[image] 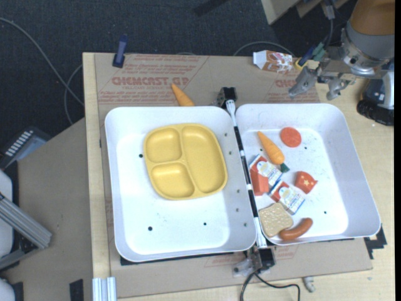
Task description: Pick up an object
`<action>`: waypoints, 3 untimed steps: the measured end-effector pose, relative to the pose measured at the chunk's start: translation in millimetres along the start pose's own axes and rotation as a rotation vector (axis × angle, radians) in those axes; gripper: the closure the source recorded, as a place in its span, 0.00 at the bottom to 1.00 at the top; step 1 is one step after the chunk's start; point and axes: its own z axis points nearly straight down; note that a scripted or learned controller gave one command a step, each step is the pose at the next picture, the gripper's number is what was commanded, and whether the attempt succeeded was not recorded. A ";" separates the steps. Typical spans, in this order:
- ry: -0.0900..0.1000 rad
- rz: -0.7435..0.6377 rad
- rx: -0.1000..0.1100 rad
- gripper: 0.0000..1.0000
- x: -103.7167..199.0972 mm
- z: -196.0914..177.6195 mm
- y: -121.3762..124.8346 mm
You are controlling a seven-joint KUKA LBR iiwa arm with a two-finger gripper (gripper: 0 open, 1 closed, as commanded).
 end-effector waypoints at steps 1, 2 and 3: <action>0.000 0.000 -0.001 0.00 21.6 188.1 -13.6; -0.001 0.000 -0.003 1.00 21.4 177.7 -13.0; 0.002 -0.003 -0.003 1.00 105.6 87.0 -12.8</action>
